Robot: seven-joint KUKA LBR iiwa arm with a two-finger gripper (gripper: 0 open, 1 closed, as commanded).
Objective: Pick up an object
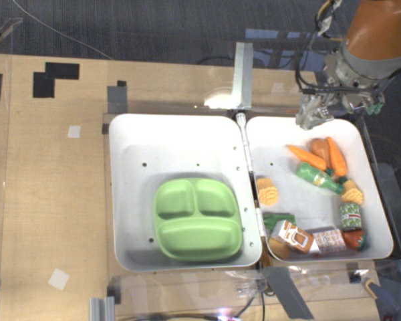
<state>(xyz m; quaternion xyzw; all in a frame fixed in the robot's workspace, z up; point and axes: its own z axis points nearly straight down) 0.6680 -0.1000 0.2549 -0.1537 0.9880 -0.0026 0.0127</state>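
The arm (377, 25) reached in from the right and held its gripper (313, 116) over the far edge of the right bin (281, 139), above bare white floor and apart from every item in it. Whether its jaws were released or clenched could not be told from this slanted view; nothing could be seen between them. That high position suited a program about to choose a target and descend, though this is only a reading of the pose.

The things on offer all lay in the right bin, crowded toward its right and near sides. Nearest the gripper were two carrots (306, 156), slim and orange, one slanted and one (335, 156) nearly upright, with a small brownish piece (319, 146) between their tops. Just below lay a green bottle (318, 177) on its side. A yellow cob of corn (267, 193) sat alone near the divider, well clear of its neighbours and so probably the easiest to grasp. Boxes and a can (351, 215) were packed along the near wall, touching one another.

The left bin (134, 146) held a green divided tray (198, 219), lying flat.
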